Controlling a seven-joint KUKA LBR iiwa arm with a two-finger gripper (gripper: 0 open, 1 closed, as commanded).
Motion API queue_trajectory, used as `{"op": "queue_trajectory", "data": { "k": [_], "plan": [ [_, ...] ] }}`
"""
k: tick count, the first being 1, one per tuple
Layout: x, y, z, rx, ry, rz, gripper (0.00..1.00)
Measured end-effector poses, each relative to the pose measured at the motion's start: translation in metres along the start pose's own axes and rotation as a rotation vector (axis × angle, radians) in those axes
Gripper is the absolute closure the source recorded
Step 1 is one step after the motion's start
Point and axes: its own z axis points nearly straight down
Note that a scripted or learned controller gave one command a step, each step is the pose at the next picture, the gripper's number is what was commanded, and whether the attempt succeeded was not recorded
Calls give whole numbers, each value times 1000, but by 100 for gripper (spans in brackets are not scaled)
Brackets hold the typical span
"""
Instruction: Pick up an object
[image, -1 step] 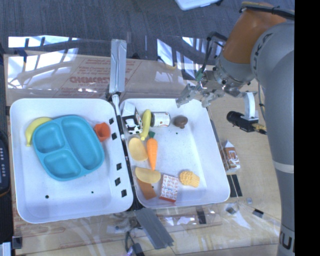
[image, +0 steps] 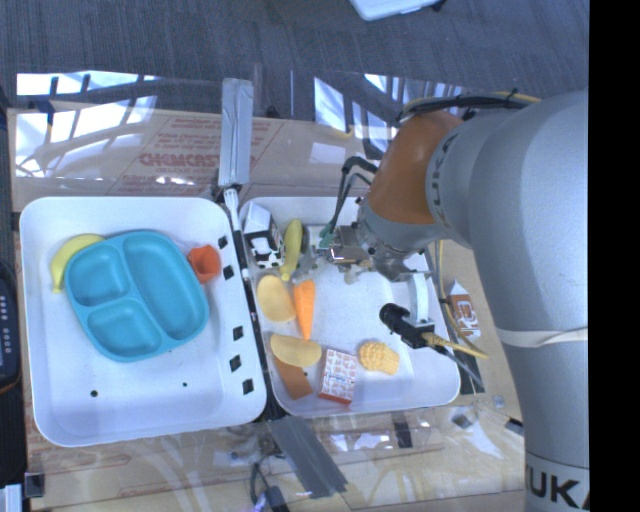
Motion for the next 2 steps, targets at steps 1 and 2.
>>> {"op": "queue_trajectory", "data": {
  "k": [1, 2],
  "plan": [
    [20, -18, 35, -6, 0, -192, 0],
    [20, -18, 26, -5, 0, -196, 100]
  ]
}}
